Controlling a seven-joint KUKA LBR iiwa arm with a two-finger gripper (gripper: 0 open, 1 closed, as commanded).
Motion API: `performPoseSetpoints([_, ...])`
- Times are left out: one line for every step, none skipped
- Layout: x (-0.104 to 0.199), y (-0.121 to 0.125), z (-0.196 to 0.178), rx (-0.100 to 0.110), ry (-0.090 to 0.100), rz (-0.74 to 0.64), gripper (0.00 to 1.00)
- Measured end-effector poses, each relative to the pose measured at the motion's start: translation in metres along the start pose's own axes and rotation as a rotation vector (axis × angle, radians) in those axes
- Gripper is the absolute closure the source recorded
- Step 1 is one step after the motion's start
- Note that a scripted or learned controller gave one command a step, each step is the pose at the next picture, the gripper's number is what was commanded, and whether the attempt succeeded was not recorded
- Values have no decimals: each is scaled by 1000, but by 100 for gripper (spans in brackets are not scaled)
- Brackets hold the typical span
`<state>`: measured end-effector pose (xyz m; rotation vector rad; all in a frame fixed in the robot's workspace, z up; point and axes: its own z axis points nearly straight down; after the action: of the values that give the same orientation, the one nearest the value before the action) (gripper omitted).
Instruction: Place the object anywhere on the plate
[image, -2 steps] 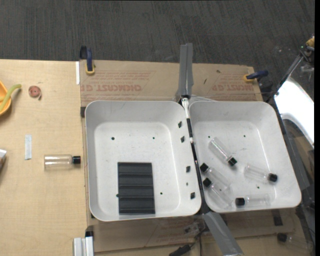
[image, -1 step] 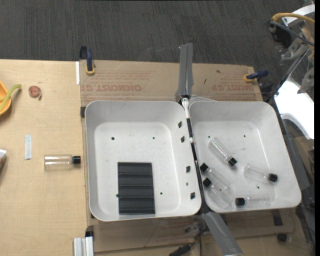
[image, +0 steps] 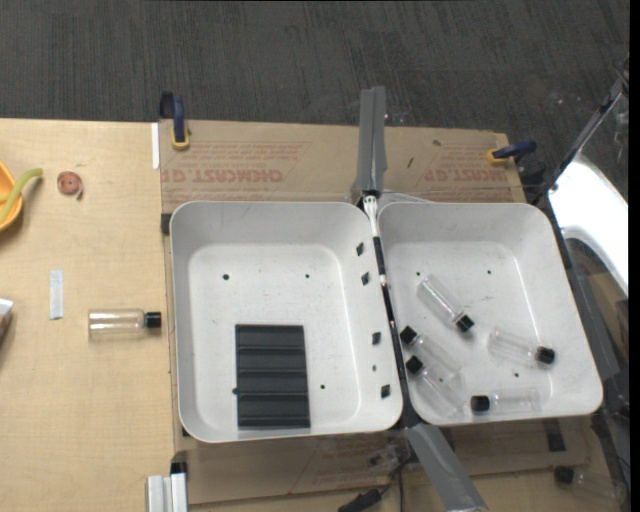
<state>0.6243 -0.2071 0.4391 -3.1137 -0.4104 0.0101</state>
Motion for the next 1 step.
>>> performPoseSetpoints([9, 18, -1, 0, 1, 58, 0])
